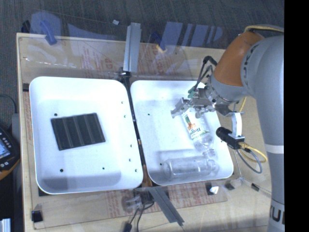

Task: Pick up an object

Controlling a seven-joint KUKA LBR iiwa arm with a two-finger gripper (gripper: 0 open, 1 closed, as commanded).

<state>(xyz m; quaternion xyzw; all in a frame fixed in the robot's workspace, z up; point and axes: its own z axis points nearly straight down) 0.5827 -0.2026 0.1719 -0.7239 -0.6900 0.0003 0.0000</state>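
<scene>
- The bench (72, 204) is pale wood with red print under a clear sheet, standing on dark grey carpet; blue shapes lie along its far edge.
- Two shallow white bins sit side by side, touching along a dark seam, with a grey metal bar (131, 47) rising from their far junction.
- The left bin (43, 173) holds one dark ribbed rectangular pad (77, 130), lying flat and slightly turned, well apart from the walls.
- The right bin (149, 153) holds two clear plastic bottles: a small labelled bottle (195, 129) lying at a slant near the middle right, and a larger clear bottle (188, 167) on its side along the near wall.
- The two bottles lie just beside one another at the right corner.
- The gripper (193, 104) hangs over the labelled bottle's upper end; I cannot tell whether it is released or clenched.
- A yellow cable (253, 154) loops beside the bin's right wall.
</scene>
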